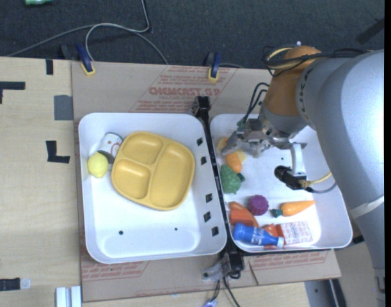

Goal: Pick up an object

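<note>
Blue bottle (257,236) beside unreadable red-lettered packet (296,231)

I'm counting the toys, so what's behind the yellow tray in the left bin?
A yellow ball and a small can lie at the tray's left edge. Anything beneath the tray is hidden.

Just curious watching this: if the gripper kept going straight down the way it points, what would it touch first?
Probably the orange toy directly under the gripper in the right bin, though depth is hard to judge.
</note>
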Motion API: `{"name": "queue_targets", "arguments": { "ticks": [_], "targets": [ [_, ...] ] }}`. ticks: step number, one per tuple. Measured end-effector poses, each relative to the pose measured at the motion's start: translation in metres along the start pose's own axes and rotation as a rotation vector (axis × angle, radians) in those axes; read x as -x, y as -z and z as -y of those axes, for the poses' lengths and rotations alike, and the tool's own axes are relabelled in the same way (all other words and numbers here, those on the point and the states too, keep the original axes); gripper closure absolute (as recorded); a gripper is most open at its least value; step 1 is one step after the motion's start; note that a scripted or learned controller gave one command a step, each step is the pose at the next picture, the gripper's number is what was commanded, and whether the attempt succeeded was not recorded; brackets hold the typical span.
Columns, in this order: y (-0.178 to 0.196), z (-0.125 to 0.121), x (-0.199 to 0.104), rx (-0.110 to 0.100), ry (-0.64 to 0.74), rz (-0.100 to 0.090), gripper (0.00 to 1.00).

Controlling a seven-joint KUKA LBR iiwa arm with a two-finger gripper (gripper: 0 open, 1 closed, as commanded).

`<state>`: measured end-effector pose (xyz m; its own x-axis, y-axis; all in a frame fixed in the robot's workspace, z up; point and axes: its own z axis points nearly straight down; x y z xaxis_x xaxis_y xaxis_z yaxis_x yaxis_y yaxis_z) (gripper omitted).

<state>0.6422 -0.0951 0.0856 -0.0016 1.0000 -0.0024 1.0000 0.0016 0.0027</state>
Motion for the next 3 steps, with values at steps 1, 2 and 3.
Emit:
{"name": "queue_targets", "arguments": {
  "ticks": [1, 2, 3],
  "targets": [
    [0.0000, 0.0025, 0.0000, 0.000, 0.000, 0.001, 0.00],
    [0.0000, 0.0022, -0.0005, 0.000, -0.001, 0.001, 0.00],
    [0.0000, 0.0034, -0.0006, 0.000, 0.000, 0.001, 0.00]
  ]
}}
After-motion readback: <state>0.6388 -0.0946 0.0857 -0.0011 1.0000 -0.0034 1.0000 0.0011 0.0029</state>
